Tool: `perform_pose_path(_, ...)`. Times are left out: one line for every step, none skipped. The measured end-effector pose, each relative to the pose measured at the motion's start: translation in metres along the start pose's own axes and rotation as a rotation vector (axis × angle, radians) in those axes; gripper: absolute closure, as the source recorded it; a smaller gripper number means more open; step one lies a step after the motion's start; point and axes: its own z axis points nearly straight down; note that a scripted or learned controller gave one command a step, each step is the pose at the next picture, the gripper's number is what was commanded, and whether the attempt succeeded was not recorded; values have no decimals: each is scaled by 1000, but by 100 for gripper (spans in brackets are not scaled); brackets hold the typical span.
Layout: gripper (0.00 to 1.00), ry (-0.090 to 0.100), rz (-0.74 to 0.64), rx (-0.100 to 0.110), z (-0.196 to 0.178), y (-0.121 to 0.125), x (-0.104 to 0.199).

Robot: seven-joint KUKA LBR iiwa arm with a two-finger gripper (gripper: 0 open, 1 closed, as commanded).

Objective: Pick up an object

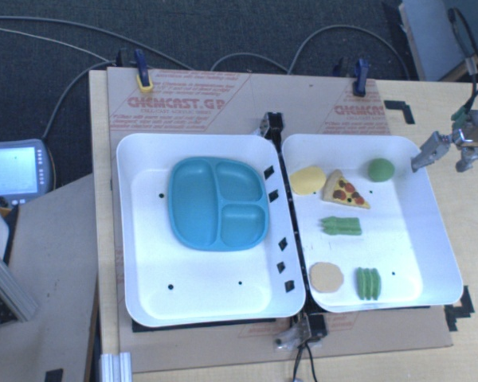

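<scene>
camera view: hand (444, 154) at right bin's (430, 237) edge, fingers apart, holding nothing.

A divided plate (219, 204) lies in the left bin (143, 285); food pieces (340, 226) in the right bin (430, 261).

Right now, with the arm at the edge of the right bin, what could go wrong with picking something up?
1. The pizza slice and yellow piece lie nearly touching; reaching for one may nudge the other.
2. The green ball, nearest the end effector, looks round and could roll away.
3. The tan disc looks flat, so it may be hard to grip.
</scene>
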Motion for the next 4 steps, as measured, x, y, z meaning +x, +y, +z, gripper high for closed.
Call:
perform_pose_path(0, 2, 0, 4, 42, -2, 4)
perform_pose_path(0, 3, 0, 5, 87, -2, 11)
perform_pose_path(0, 2, 0, 5, 130, -7, 14)
perform_pose_path(100, 0, 0, -2, 116, -6, 13)
